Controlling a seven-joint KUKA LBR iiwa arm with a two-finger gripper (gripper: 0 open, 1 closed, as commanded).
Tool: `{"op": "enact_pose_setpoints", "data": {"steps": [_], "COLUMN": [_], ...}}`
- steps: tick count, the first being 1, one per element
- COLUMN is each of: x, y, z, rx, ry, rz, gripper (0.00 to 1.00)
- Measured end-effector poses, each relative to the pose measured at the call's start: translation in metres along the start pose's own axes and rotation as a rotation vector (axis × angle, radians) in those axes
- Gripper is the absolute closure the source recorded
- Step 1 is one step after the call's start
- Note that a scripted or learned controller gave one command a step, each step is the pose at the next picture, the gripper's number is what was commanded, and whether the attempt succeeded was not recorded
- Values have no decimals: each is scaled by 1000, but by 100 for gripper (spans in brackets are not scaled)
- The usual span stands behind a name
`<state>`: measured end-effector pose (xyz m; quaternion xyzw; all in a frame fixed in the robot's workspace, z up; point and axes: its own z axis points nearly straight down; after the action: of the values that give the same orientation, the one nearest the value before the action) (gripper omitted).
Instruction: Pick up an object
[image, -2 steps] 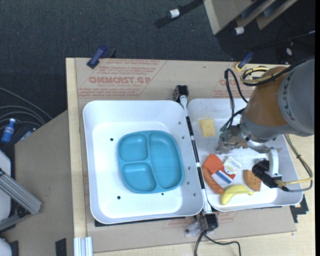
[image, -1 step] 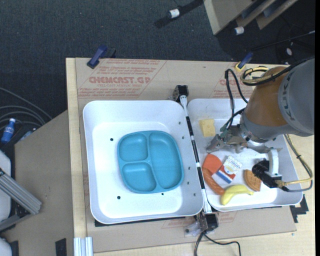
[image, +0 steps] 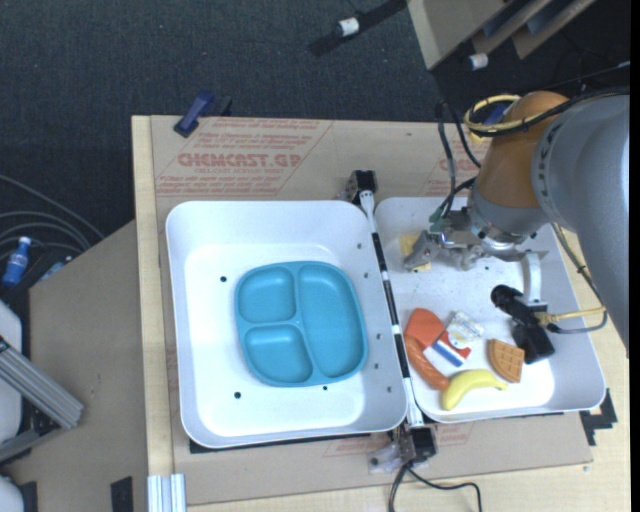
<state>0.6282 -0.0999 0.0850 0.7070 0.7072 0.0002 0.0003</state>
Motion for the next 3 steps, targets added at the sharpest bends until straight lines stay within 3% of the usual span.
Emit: {"op": "enact_pose_setpoints", "data": {"steps": [1,2,3], "x": [0,0,6], "y": [0,0,38], "z": [-10,-10,0], "rx": [-2,-1,0], "ry": [0,0,0], "rz": [0,0,0], "gripper": [100,0,0]}}
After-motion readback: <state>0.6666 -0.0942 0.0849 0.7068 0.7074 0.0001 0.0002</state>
